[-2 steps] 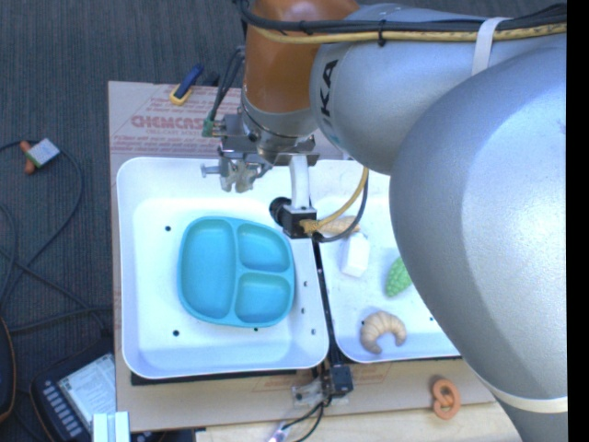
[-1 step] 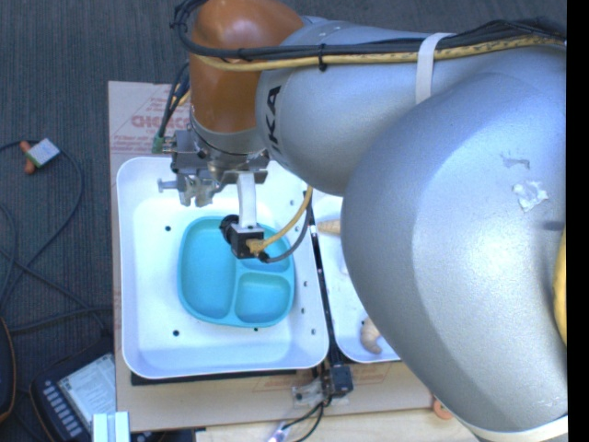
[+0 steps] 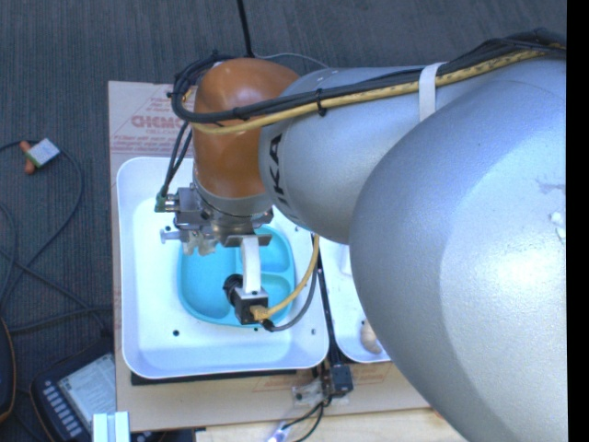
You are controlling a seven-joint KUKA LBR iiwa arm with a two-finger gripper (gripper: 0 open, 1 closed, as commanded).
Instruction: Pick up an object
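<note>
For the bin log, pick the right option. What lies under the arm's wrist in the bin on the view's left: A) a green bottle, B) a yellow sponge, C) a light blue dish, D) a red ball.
C: a light blue dish lies in the white bin on the view's left, partly under the arm's orange band.

The arm's (image 3: 442, 201) grey shell looks smooth and satin, like painted metal, catching soft light. The orange band (image 3: 235, 127) above the wrist is glossier, almost polished. The left white bin (image 3: 138, 274) reads as hard, shiny plastic, and the blue dish (image 3: 207, 288) in it is glossy plastic too, with bright highlights. Under the bins lies a matt cardboard sheet (image 3: 138, 118) with red print at the upper left. The floor is dark, ribbed carpet (image 3: 55, 53), rough and dull.
</note>
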